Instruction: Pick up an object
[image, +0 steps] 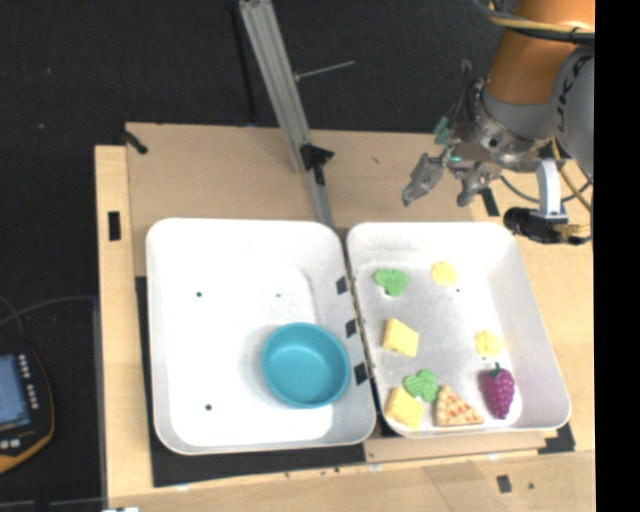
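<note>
Two white bins: left bin (200, 260), right bin (520, 290).

Left bin: one blue bowl (305, 364), at 5 o'clock of bin.

Right bin, seven toy foods:
- Two green leafy pieces: one (391, 282) at 11 o'clock, one (423, 384) at 6 o'clock.
- Two yellow cheese blocks (401, 338), (404, 407).
- Two small pale-yellow pieces (443, 272), (487, 344).
- One pizza slice (455, 409).
- One purple grape bunch (498, 390) at 4 o'clock.

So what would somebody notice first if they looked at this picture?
Probably the bright blue bowl, alone in the left white bin. Next, the toy food scattered in the right white bin: purple grapes near the front corner, a pizza slice beside them, and a yellow cheese block in the middle. The gripper hangs above the bench behind that bin.
</note>
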